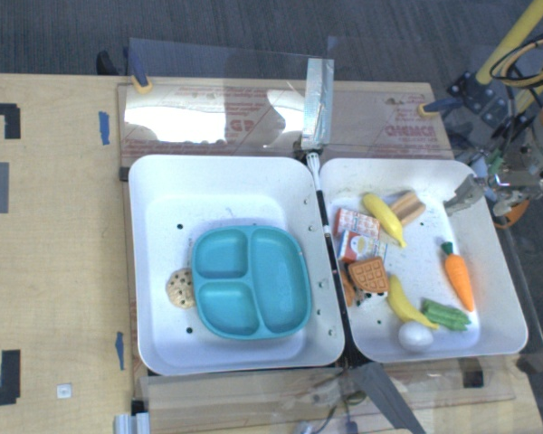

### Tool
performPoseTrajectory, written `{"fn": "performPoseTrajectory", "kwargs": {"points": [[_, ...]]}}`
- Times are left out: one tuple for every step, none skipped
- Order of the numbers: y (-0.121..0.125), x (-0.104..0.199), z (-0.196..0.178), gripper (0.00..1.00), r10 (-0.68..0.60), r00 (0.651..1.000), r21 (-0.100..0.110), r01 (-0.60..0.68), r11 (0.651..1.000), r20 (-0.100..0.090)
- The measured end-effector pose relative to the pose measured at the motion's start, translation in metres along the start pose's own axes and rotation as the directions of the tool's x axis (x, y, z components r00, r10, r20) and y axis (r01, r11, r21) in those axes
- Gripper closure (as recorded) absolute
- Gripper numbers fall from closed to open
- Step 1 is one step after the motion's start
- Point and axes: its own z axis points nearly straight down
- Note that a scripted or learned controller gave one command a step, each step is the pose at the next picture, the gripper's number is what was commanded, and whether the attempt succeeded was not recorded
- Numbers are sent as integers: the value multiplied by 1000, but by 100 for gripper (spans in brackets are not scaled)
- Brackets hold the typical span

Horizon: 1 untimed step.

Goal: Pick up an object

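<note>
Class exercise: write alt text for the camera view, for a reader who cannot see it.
Two white bins sit side by side: the left bin holds a teal divided plate and a cookie; the right bin holds toy food, including a carrot and two bananas. The robot's hand is at that bin's upper right rim.

The tray (251, 281) lies in the left bin (154, 197), a cookie (180, 288) seemingly tucked beside it.

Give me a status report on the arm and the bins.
Claw at right white bin's upper right rim, grip state unclear. Orange toy carrot nearest, untouched. Teal divided plate fills left bin.
</note>
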Motion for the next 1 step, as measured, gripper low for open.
{"fn": "performPoseTrajectory", "kwargs": {"points": [[-34,-8,128,0,-53,999,-7,53,999,-8]]}}
